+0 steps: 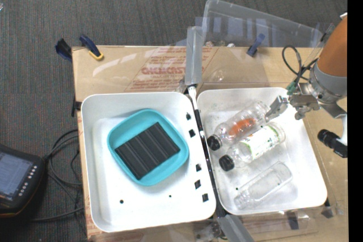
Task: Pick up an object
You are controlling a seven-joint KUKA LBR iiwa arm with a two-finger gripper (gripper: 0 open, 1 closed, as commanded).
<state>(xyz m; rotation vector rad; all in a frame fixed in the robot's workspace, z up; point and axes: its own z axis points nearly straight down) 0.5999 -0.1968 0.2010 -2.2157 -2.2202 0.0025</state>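
The surface (113,62) is carrying two bins. The left bin (96,116) is holding one blue tray (148,146). The right bin (306,178) is holding three bottles (258,141), all lying down. The end effector (281,106) is hanging just right of the top bottle's end. It is holding nothing, and I cannot tell its grip. Nothing is picked up yet, so the grab is still left.

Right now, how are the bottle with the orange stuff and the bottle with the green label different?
The bottle with the orange stuff is see-through; the bottle with the green label is white with green print. The orange one lies nearer the back wall of the right bin, the green-label one just in front, touching it. Both lie on their sides, black caps pointing toward the divider.
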